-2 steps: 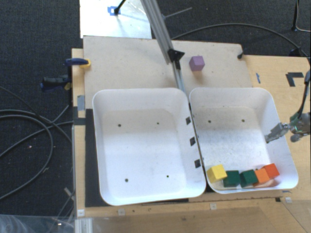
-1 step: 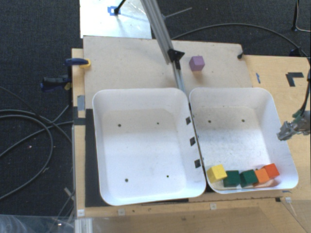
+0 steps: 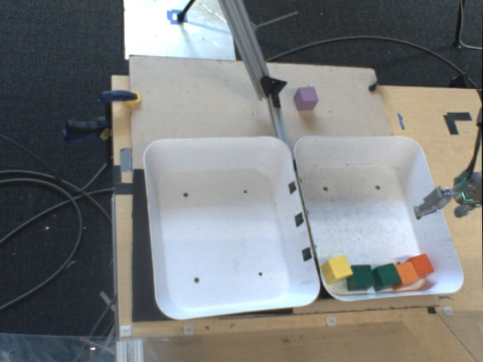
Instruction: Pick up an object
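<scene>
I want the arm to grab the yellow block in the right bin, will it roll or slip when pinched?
The yellow block looks cube-shaped and rigid, so rolling seems unlikely. It sits against the right bin front wall beside a dark green block, so a push may jam or nudge its neighbour.

Setting: robotics lab or test cell, not a home. Evidence: plywood bench (image 3: pixel 226 96) standing on dark carpet, with two shallow white bins (image 3: pixel 219 232) side by side, each with small holes in the floor. Clamps (image 3: pixel 121 96) grip the bench's left edge. Loose black cables (image 3: pixel 45 202) trail across the carpet at left. A slanted metal pole (image 3: pixel 249 44) crosses the bench from the top. Toy coloured blocks (image 3: pixel 377 274) sit in the right bin's near corner; a purple block (image 3: pixel 306 98) lies on the board.
</scene>
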`<state>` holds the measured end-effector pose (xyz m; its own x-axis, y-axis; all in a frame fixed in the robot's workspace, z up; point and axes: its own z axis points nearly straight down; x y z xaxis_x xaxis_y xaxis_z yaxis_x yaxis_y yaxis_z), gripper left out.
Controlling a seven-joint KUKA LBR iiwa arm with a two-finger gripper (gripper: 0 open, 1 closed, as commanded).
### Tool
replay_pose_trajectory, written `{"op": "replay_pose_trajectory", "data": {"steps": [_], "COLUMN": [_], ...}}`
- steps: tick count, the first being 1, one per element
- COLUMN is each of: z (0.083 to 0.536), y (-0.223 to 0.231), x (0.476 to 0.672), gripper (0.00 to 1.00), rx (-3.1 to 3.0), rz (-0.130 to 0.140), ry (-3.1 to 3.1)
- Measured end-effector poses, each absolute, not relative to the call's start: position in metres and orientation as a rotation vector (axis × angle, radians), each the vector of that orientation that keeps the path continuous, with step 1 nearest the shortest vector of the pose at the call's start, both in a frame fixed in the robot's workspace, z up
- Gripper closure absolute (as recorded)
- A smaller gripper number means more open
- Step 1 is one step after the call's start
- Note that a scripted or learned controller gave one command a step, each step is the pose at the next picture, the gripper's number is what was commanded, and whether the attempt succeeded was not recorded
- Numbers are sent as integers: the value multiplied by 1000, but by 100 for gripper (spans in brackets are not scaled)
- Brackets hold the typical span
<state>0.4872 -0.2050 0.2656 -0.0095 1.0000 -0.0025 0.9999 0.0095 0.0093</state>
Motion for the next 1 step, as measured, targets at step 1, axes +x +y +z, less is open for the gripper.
{"op": "replay_pose_trajectory", "data": {"steps": [1], "z": [277], "y": [-205], "x": [488], "gripper": [100], "rx": [2198], "rz": [11], "ry": [2228]}}
